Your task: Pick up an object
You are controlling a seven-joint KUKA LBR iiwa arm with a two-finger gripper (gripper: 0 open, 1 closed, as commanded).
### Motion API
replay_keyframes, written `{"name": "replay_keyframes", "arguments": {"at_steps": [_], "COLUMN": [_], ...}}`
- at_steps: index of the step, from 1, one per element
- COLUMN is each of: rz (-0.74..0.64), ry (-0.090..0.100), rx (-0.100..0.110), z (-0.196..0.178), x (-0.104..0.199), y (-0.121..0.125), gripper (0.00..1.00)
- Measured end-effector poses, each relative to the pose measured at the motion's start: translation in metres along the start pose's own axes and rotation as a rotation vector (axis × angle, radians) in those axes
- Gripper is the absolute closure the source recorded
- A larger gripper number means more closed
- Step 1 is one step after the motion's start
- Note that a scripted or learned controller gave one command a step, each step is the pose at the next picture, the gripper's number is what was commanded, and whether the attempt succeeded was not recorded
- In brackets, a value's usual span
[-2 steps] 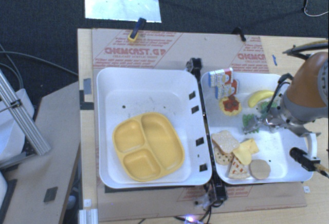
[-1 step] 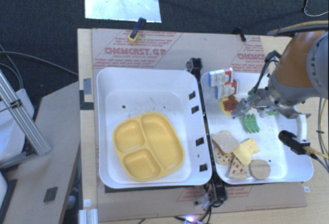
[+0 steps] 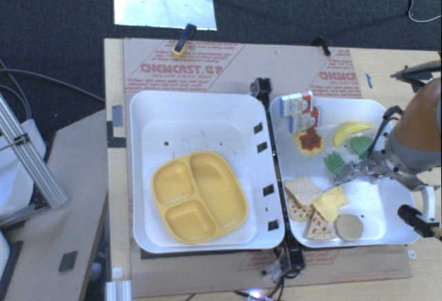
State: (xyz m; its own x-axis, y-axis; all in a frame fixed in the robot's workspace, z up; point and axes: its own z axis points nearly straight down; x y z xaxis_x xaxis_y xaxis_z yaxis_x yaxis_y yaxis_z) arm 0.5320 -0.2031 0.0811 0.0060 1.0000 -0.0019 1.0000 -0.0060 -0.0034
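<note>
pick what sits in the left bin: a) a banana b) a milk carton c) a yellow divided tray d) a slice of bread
c, the yellow tray with three compartments lies in the left bin, while the banana, milk carton and bread lie in the right bin.

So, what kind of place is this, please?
Probably a robotics lab test bench, not a kitchen. Two white bins sit on a board over dark carpet; the right one holds toy food such as a banana, the left a yellow divided tray. A robot arm reaches in from the right.
</note>
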Motion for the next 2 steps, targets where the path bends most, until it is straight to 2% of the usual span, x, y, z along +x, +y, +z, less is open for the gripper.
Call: {"name": "replay_keyframes", "arguments": {"at_steps": [1, 2], "rz": [-0.013, -0.01], "ry": [0.004, 0.001], "rx": [-0.003, -0.007], "z": [-0.003, -0.014], "x": [0.042, 0.039], "y": [-0.005, -0.003], "gripper": [0.0, 1.0]}}
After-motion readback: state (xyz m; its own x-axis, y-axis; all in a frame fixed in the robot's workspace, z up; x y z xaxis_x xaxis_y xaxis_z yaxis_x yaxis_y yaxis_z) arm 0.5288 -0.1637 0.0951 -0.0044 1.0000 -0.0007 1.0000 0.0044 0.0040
